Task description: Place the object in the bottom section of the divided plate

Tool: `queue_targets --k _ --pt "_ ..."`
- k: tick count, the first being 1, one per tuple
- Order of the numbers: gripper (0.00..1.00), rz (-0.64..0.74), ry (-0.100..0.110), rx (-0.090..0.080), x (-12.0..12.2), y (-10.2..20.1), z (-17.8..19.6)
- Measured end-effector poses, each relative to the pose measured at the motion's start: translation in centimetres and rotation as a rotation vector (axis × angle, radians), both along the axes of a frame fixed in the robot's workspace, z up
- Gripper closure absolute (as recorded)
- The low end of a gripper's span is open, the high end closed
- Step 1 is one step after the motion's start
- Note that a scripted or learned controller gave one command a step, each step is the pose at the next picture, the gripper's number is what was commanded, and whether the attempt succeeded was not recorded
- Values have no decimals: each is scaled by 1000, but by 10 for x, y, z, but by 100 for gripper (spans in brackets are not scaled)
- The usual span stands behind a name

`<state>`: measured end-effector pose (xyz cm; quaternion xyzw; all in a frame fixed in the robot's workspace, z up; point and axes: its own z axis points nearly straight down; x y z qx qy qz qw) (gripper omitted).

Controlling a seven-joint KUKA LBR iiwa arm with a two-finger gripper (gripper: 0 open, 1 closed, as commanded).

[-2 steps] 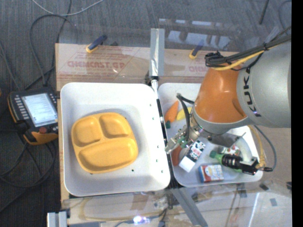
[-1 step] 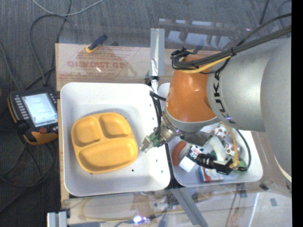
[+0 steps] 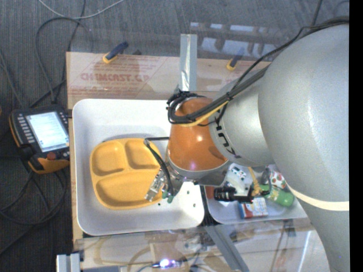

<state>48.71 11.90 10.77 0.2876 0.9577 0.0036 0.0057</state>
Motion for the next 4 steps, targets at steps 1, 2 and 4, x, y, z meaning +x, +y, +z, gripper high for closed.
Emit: queue_targets --k 1,2,4 --pt "100 687 -26 -15 8 28 -10" --pt "100 480 -15 -3 8 27 -12" --pt "100 266 -11 -6 4 67 -12"
